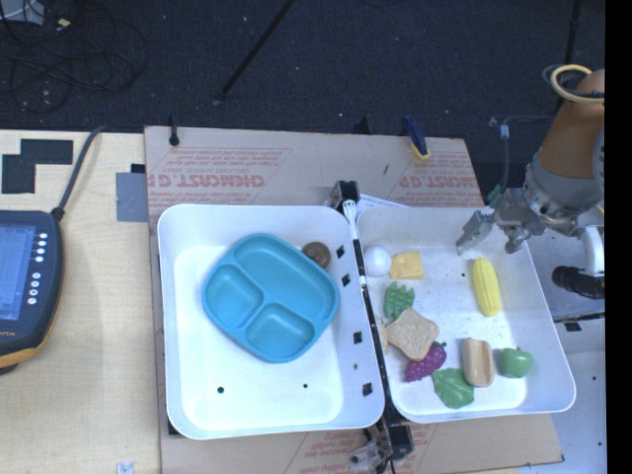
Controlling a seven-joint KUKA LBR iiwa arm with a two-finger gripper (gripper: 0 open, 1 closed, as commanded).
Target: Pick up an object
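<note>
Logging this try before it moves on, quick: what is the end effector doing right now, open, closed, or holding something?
End effector: open, fingers spread, holding nothing, above the right bin near the corn.

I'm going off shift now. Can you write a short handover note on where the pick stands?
Claw: open, holding nothing, above the right bin's far edge, near the corn.
Right bin: corn, cheese, white egg, toast, grapes, hot dog and green pieces.
Left bin: blue tray, brown item behind it.
Done: nothing lifted.
Left: grasp and lift one object.
</note>
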